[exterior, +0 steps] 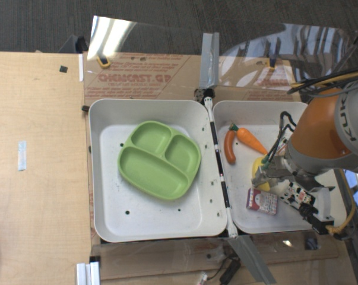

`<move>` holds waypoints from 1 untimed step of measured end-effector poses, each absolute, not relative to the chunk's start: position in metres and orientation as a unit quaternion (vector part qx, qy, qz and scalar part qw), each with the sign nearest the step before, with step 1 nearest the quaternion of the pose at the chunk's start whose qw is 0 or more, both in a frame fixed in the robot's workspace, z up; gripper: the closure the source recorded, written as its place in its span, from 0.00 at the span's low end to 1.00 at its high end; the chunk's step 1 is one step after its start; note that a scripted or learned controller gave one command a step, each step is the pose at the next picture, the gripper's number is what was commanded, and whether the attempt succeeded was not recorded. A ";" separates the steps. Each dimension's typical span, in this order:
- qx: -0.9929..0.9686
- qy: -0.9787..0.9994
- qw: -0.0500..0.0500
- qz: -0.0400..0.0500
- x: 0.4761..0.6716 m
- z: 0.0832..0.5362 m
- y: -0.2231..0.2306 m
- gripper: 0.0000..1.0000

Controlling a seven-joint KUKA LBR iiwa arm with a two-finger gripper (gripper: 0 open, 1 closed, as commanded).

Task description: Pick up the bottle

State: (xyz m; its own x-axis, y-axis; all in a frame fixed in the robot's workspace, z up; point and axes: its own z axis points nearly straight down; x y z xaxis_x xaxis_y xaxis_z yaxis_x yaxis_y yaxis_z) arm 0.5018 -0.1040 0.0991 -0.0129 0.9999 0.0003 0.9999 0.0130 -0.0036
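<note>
The arm [324, 129] reached over the right bin [244, 215], its gripper [263, 180] low beside a yellow object [259, 164], apparently the bottle; the jaws' state could not be told. A green plate [160, 159] filled the left bin [107, 218]. A carrot [250, 138], sausage [230, 147] and packet [262, 200] lay nearby.

Left bin [101, 177]: shallow white plastic tray holding a light green divided plastic plate [160, 159] with three compartments, lying flat near its middle.
Right bin [241, 218]: shallow white plastic tray, touching the left one along a shared edge.
Orange carrot toy [250, 139]: lies slanted near the far left of the right bin.
Red-orange sausage-shaped toy [230, 146]: just beside the carrot, on its left.
Small pink and white packet [262, 201]: flat near the right bin's front.
Bench [36, 159]: pale wood, with brown printed cardboard [143, 76] behind the bins.
</note>
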 end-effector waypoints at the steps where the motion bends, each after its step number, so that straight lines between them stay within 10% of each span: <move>1: -0.678 -0.735 0.001 0.002 0.508 0.240 -0.024 1.00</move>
